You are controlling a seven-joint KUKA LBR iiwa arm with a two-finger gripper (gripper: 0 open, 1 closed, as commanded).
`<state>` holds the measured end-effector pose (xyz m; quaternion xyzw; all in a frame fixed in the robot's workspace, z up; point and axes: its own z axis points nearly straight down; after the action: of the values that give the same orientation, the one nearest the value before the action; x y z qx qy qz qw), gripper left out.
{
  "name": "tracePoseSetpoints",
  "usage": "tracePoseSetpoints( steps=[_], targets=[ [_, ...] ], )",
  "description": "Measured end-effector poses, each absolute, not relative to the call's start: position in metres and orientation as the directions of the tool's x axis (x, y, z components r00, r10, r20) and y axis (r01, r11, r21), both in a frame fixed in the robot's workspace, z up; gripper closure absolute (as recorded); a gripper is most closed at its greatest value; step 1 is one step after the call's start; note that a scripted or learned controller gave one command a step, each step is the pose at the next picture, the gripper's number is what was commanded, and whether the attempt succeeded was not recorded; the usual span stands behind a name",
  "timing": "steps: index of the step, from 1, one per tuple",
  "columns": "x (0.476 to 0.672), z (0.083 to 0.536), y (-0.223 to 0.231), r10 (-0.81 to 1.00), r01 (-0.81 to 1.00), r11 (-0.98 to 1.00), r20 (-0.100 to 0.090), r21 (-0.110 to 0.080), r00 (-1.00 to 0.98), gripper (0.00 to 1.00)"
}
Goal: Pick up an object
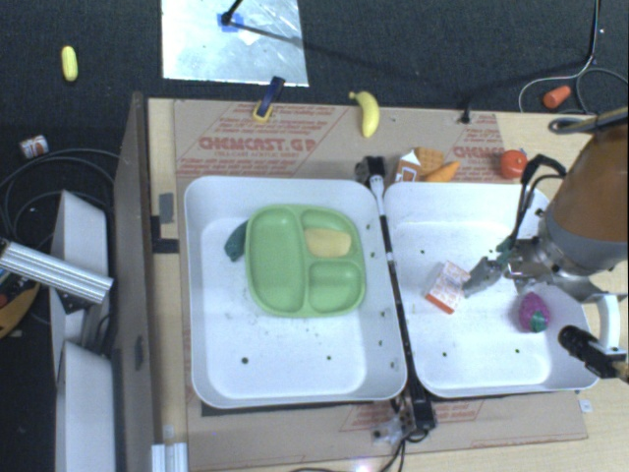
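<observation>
Right bin (462, 372) front rim nearest us. Gripper (482, 279) hangs low inside; we cannot tell finger opening. Packet (445, 286) just at its 9 o'clock, purple toy (534, 312) at 4. We'd centre over packet, descend straight, close gently.

Both white bins (295, 382) look like smooth moulded plastic with a mild sheen. The green divided plate (295, 262) is matt plastic. Beneath the bins lies brown printed cardboard (295, 136), dull and papery. The floor is dark, rough carpet (88, 18), bearing a glossy reflective sheet (236, 28), perhaps metal. The banana (367, 113) looks like smooth plastic.
</observation>
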<state>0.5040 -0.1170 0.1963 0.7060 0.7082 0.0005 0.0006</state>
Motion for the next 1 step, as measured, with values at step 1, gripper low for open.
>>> tracePoseSetpoints(
  steps=[1],
  targets=[
    [0.5586,0.0792,-0.1062,1.0,1.0,0.007,0.0,0.003,-0.007,0.0]
  ],
)
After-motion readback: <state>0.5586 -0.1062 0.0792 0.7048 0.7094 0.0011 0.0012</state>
